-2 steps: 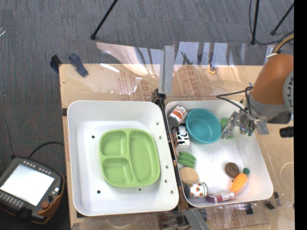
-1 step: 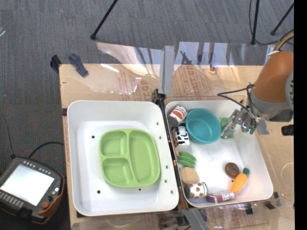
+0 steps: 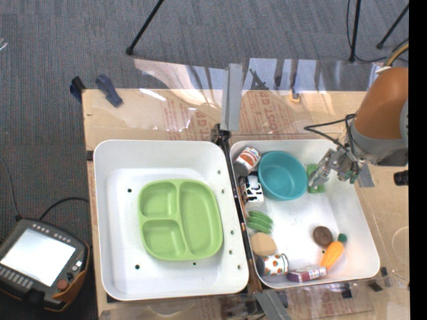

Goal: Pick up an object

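Fingers [image 3: 325, 169] of the gripper [image 3: 319, 177] point down and to the left, over the upper right part of the right bin [image 3: 363, 235]. A small green object [image 3: 315, 183] lies at their tips, but I cannot tell if the jaws are closed on it or only stand above it, because this part is small and unclear. Just beside the green object, to the left, sits a teal bowl [image 3: 283, 175], upright. Further left, along the left wall of this bin, there is a small can with an orange label [image 3: 247, 157], then a black and white item [image 3: 252, 189], then a green vegetable toy [image 3: 260, 221], then a beige round piece [image 3: 263, 245] and a spotted orange and white cup [image 3: 275, 265] lying on its side. Near the lower right corner I see a brown disc [image 3: 323, 235], an orange carrot toy [image 3: 333, 252] and a small pink and purple box [image 3: 307, 273]. The grey arm with its orange band [image 3: 381, 105] comes in from the right side. The left bin [image 3: 107, 179] holds a light green divided plate [image 3: 180, 219], which lies flat near its middle.
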You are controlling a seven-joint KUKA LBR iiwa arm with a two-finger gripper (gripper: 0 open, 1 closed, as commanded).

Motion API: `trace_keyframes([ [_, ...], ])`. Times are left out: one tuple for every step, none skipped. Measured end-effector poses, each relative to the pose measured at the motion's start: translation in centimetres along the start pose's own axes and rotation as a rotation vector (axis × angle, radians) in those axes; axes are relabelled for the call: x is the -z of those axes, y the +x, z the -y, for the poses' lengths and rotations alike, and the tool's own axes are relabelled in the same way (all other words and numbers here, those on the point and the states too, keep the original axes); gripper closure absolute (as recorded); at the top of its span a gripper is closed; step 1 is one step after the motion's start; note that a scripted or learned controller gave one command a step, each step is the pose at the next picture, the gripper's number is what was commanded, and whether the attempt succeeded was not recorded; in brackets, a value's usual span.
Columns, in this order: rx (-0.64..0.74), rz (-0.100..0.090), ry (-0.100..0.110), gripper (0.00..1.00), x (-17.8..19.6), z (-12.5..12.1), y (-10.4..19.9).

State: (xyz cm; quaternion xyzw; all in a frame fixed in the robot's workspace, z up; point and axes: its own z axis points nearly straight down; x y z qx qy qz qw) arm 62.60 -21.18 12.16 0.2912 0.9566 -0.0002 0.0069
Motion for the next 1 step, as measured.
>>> trace_keyframes([
  [-0.026, -0.016, 0.004, 1.00, -3.56, -4.90, 2.15],
])
